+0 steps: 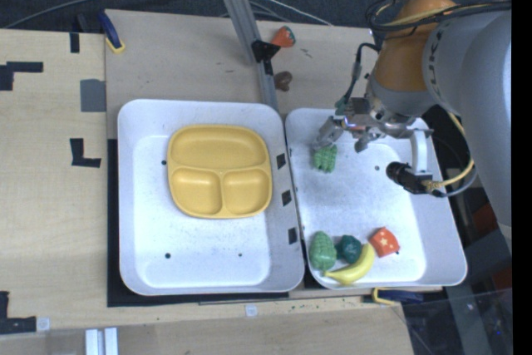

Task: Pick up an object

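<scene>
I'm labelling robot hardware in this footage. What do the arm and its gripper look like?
The arm is bulky and light grey, with a rounded orange band above the wrist. Thin dark cables loop around that band. The gripper is small, metallic grey and dark, with two thin fingers.

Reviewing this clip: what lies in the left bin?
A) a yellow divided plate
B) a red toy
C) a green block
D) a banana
A: the yellow divided plate sits alone in the left bin, while the banana, the red toy and the green block all lie in the right bin.
</scene>
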Controlling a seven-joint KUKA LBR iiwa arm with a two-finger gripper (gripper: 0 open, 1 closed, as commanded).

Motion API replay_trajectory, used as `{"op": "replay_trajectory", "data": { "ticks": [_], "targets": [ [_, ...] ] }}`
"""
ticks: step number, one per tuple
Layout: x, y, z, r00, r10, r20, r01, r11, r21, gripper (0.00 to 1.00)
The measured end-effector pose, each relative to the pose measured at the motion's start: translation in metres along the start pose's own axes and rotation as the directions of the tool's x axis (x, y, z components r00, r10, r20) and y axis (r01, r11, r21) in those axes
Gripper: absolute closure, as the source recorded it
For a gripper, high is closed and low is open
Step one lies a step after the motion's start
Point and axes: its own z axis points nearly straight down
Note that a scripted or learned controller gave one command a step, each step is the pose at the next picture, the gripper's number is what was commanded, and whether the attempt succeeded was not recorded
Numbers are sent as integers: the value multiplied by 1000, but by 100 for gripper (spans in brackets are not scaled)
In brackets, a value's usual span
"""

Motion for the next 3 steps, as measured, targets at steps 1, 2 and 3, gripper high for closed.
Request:
{"op": "replay_trajectory", "data": {
  "ticks": [1, 2, 3],
  "targets": [
    [-3, 4, 46, 1000, 0, 0, 0, 1000, -1, 0],
    [-2, 5, 33, 1000, -2, -1, 2, 1000, -5, 100],
    [-12, 7, -23, 1000, 0, 0, 0, 1000, -11, 100]
  ]
}}
